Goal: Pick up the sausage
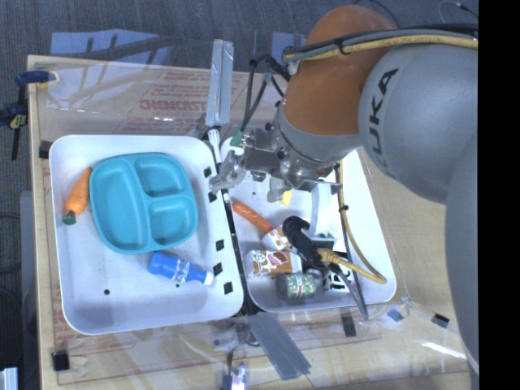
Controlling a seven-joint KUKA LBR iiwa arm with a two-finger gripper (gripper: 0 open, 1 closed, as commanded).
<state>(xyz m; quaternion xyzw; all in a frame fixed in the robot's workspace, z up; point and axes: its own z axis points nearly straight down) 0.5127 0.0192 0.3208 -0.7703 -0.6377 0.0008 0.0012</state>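
The sausage [249, 215], a short orange-red stick, lies in the right bin [375, 242] near its left wall, pointing down and to the right. My gripper [232, 167] hangs over the upper left corner of that bin, by the divider between the bins. It is just above and slightly left of the sausage and apart from it. The big grey and orange wrist hides the back half of the right bin.
Below the sausage lie a small printed packet [279, 239], a brown and white carton [270, 263] and a green can [300, 286]. The left bin [122, 299] holds a blue divided tray [146, 201], a carrot [77, 194] and a blue bottle [179, 269].
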